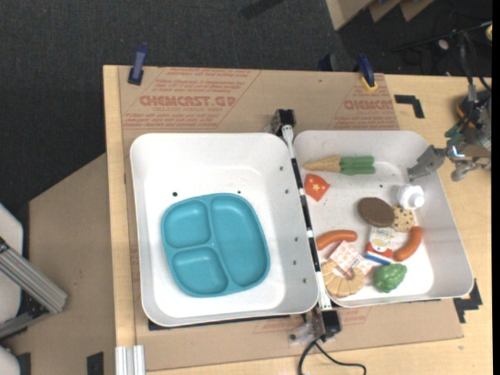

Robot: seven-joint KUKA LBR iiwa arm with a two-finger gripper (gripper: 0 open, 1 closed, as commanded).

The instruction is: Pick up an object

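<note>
The right bin (449,233) holds several toy foods. Along its far side lies a carrot with a green top (341,164), with a red wedge (316,187) beside it. A brown oval patty (376,210), a white cap-like piece (412,198) and a cookie (403,219) sit mid-bin. Two sausages (335,239) (408,243), a small carton (380,245), a red-and-white packet (346,255), a round cracker (342,281) and green broccoli (390,276) crowd the near side. My gripper (434,160) hangs over the bin's far right corner, above and right of the white piece, holding nothing that I can see.
The left bin (156,162) carries a teal divided plate (215,243). A black hinge strip (301,209) runs between the bins. Blue clamps (138,62) (365,72) grip the cardboard-covered bench at the back. Cables and arm parts (473,123) stand at the right edge.
</note>
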